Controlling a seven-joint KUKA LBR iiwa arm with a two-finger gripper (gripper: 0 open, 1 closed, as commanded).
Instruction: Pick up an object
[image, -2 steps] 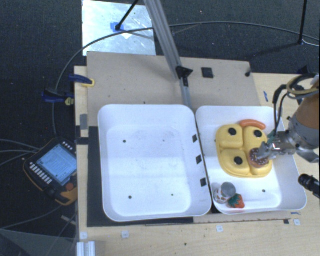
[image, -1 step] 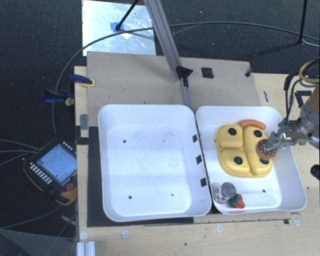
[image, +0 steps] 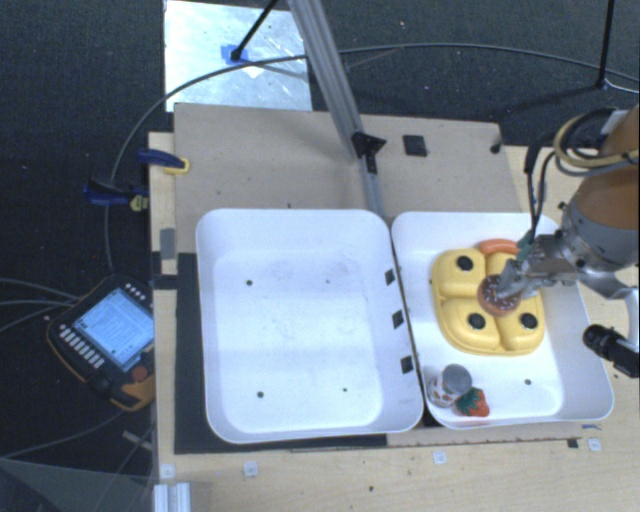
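A large yellow block (image: 487, 302) with dark round holes lies in the right bin (image: 575, 400), filling its middle. An orange piece (image: 497, 245) peeks out behind its far edge. In the bin's near left corner sit a small grey ball (image: 456, 379) and a small red and green toy (image: 473, 402). My gripper (image: 500, 290) reaches in from the right and hangs low over the top of the yellow block, near a brownish ring-shaped spot at its centre. I cannot see whether anything is held.
The left bin (image: 290, 320) lies beside the right one, joined by black clips along the shared rim. A slanted metal pole (image: 335, 80) stands behind the bins. A teach pendant (image: 105, 335) and cables lie on the floor at the left.
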